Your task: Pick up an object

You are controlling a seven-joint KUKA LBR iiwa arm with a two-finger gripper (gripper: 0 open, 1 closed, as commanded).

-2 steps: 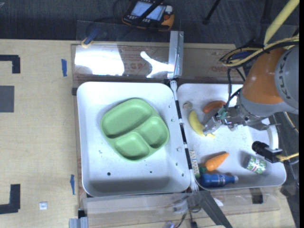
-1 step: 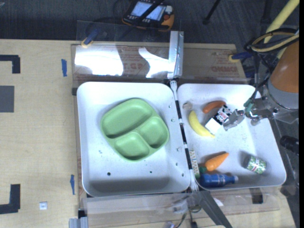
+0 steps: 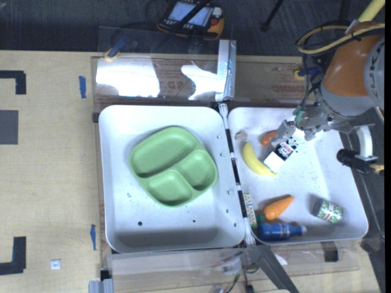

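My gripper (image 3: 297, 130) hangs over the upper middle of the right bin (image 3: 348, 188), under the grey arm with its orange band. Just below and left of it sits a small white and black box (image 3: 281, 152); whether the gripper touches it is unclear. A yellow banana (image 3: 256, 161) lies left of the box. A small orange piece (image 3: 267, 138) lies above the banana. An orange carrot (image 3: 278, 207), a blue bottle (image 3: 280, 230) and a green can (image 3: 328, 211) lie along the near side of the bin.
The left bin (image 3: 116, 163) holds a green divided plate (image 3: 174, 165). A ridge where the two rims meet (image 3: 233, 163) separates the bins. Cables and the arm's base crowd the right edge. A clear plastic sheet (image 3: 159, 78) lies behind the left bin.
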